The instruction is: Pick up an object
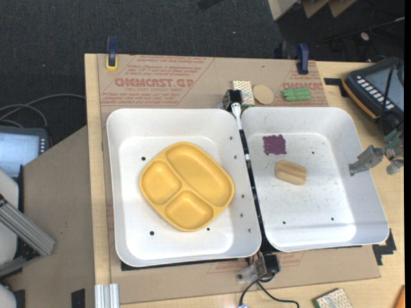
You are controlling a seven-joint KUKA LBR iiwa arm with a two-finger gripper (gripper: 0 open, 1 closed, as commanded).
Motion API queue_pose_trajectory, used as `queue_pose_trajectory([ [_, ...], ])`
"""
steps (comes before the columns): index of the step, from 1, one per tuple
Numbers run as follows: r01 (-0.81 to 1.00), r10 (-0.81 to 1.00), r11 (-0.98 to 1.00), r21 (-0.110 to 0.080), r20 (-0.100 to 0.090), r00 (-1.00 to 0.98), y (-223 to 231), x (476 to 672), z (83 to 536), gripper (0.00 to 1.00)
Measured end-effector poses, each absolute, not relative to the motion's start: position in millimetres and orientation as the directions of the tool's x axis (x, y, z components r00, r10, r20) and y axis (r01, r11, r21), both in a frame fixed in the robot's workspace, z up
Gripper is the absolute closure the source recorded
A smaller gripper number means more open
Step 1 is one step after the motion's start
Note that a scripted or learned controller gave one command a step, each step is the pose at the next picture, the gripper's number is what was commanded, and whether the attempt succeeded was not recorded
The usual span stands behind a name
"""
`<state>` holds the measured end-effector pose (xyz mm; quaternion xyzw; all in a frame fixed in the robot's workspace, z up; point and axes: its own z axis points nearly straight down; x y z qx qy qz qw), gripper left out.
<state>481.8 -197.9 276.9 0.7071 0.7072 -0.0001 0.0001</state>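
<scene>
I've got the tan block (pixel 290 172) in sight, lying in the right bin (pixel 359 226), a little above the bin's middle and nearer its left wall than its right. Its long axis runs roughly left to right, tipped slightly so the right end sits lower in view. Just above it, apart from it, lies a flat purple square (pixel 274 145), also on the right bin's floor.

In the left bin (pixel 122 191) I see a yellow divided tray (pixel 186 186), three compartments, turned at a diagonal and sitting near the bin's centre. The two bins meet along a dark seam running down the middle.

Both bins rest on a brown cardboard sheet (pixel 154 82) printed with red lettering, laid over a pale wooden bench (pixel 395 274). At the sheet's far edge, two blue clamps (pixel 112 47) pinch it down, and a round tan disc (pixel 263 94) and a green piece (pixel 297 95) sit on the cardboard beyond the right bin. Dark carpet lies behind the bench, and a dark device with an orange edge (pixel 372 88) sits at the far right.

The gripper (pixel 367 159) comes in from the right, a grey shape at the right bin's right rim, well apart from the tan block. I can't tell its state from here; nothing shows in its grasp.
</scene>
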Motion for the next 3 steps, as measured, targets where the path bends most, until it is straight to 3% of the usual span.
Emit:
queue_pose_trajectory([
  [1, 1.000, 1.000, 0.006, -0.011, 0.006, -0.006, -131.5, 477.9, 171.0, 0.00],
  [2, 1.000, 1.000, 0.002, 0.000, 0.000, -0.002, -131.4, 528.8, 80.1, 0.00],
  [3, 1.000, 1.000, 0.003, 0.005, -0.001, -0.003, -107.3, 576.4, 84.8, 0.00],
])
